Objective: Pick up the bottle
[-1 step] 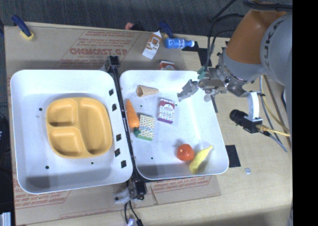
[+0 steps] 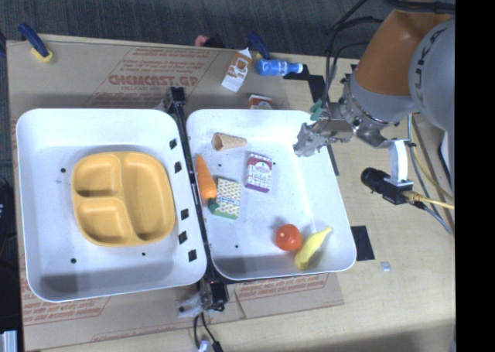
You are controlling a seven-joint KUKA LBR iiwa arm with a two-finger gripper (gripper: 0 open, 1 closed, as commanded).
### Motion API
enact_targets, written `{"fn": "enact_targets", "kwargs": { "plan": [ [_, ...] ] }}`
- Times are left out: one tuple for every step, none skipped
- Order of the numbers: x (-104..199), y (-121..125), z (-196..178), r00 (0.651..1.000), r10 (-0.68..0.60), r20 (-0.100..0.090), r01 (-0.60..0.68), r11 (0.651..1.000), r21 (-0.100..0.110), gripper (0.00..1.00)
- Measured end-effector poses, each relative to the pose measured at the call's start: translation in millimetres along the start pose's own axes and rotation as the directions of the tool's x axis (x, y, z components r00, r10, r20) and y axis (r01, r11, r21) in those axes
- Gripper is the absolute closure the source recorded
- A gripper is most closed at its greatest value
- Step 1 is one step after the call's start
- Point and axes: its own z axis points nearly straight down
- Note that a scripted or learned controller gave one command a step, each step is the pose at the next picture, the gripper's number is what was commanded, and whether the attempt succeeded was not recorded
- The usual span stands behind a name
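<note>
The blue bottle (image 2: pixel 277 68) lies on the bench behind the right bin (image 2: pixel 329 211), open from above. A small carton (image 2: pixel 237 70) lies just left of it, a clamp (image 2: pixel 257 45) close behind. The gripper (image 2: pixel 309 140) hangs over the bin's right rim, well apart from the cone (image 2: pixel 228 141) and purple packet (image 2: pixel 259 172).

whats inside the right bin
In the right bin: an ice cream cone, a carrot, a purple carton, a patterned packet, a tomato and a banana. The gripper covers part of the far right rim.
</note>
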Motion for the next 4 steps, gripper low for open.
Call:
{"fn": "enact_targets", "kwargs": {
  "plan": [
    [-33, -89, 28, 1.000, 0.003, 0.001, -0.003, 1.000, -0.001, 1.00],
    [-22, -97, 51, 0.998, 0.055, 0.000, -0.055, 0.998, -0.002, 1.00],
    [-29, -97, 46, 0.925, 0.381, -0.001, -0.381, 0.925, -0.003, 1.00],
    [-24, -97, 56, 0.558, 0.830, -0.004, -0.830, 0.558, 0.000, 1.00]
  ]
}}
